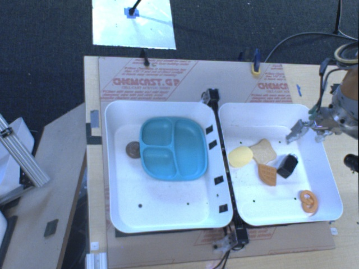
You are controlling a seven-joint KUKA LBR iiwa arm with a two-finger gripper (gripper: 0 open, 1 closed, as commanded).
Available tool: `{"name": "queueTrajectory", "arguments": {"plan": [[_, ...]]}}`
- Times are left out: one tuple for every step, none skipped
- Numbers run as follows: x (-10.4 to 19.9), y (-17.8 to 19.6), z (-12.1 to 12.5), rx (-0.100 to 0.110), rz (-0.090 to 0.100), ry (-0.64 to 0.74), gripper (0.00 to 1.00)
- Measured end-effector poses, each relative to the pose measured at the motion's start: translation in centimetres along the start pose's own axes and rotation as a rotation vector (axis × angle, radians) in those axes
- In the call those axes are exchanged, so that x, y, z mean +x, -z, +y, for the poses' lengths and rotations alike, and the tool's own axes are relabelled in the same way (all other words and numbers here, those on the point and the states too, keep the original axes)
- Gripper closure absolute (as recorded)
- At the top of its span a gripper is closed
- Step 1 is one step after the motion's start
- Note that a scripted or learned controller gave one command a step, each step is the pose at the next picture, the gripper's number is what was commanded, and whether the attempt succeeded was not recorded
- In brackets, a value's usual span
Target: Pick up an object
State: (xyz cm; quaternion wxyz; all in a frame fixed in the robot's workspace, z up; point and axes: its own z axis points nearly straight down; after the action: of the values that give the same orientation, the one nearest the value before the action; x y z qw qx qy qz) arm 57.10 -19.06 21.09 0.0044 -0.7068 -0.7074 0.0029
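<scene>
Right bin [322, 175]: round yellow piece [240, 156], tan slab [263, 149], waffle wedge [268, 174], black block [288, 165], pretzel [308, 201]. Gripper [298, 129] over back-right corner, finger spread unclear, nothing visibly held.

Wooden bench [67, 150], protective sheet [168, 80] on it, two white bins [120, 150] side by side

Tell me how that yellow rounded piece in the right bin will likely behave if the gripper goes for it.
The yellow piece looks smooth and domed, so fingers may slip off unless they close across its middle. It probably rocks or slides rather than rolls far, since it leans against the tan slice. A push could shift that slice too. The gripper hangs above the bin's far side.
</scene>
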Motion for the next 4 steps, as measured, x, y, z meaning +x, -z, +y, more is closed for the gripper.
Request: {"name": "queueTrajectory", "arguments": {"plan": [[0.0,0.7,0.3,-0.012,-0.003,0.003,0.0],[-0.8,-3.9,0.1,-0.01,-0.002,0.001,0.0],[-0.9,-10.0,0.7,-0.009,-0.002,0.001,0.0],[-1.0,-12.2,1.0,-0.016,-0.003,0.0,0.0]]}}
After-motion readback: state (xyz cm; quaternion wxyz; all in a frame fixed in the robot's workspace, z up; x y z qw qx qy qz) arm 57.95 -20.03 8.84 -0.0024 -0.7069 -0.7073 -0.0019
